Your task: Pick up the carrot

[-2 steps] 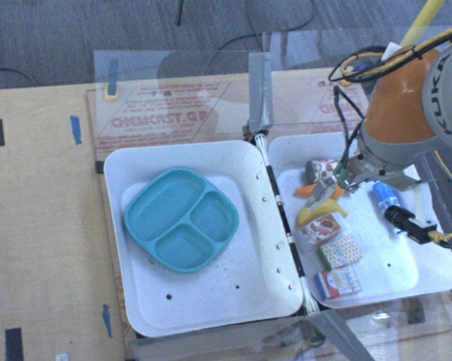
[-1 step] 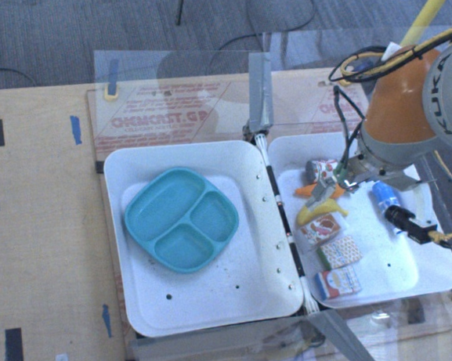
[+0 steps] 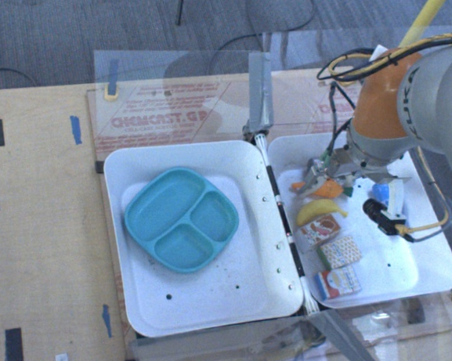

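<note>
You will find the carrot (image 3: pixel 327 189) in the right bin (image 3: pixel 431 276), just above the banana (image 3: pixel 320 209). The tool (image 3: pixel 325 176) sits directly over it; its fingers' opening cannot be told. The left bin (image 3: pixel 142 301) contains a teal divided plate (image 3: pixel 180 218).

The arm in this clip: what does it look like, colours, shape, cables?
The arm is a thick, rounded grey body with an orange band above the wrist. Black and yellow cables loop over the band. The gripper at its end is a small dark metal assembly; its details are too small to make out.
</note>
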### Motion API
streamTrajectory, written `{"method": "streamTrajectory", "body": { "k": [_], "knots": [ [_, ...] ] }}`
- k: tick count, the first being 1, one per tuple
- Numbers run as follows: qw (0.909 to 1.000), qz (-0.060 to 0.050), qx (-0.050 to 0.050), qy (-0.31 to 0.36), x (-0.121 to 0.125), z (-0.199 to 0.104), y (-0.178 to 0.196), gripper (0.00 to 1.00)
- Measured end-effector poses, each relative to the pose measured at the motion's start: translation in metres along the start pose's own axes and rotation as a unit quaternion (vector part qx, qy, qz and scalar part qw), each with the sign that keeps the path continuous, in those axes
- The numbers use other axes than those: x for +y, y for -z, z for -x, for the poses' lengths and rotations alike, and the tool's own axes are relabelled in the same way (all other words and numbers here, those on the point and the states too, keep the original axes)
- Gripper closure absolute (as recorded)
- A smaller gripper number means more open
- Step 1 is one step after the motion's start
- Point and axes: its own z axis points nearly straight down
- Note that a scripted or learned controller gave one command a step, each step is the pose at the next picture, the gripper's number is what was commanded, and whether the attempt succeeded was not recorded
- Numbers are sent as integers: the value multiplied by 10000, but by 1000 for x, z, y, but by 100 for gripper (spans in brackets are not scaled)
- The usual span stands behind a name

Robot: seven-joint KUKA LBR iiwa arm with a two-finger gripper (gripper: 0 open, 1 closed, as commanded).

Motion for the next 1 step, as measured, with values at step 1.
{"method": "streamTrajectory", "body": {
  "k": [1],
  "knots": [
    [10000, 31, -24, -18, 1, 3, 12, 100]
  ]
}}
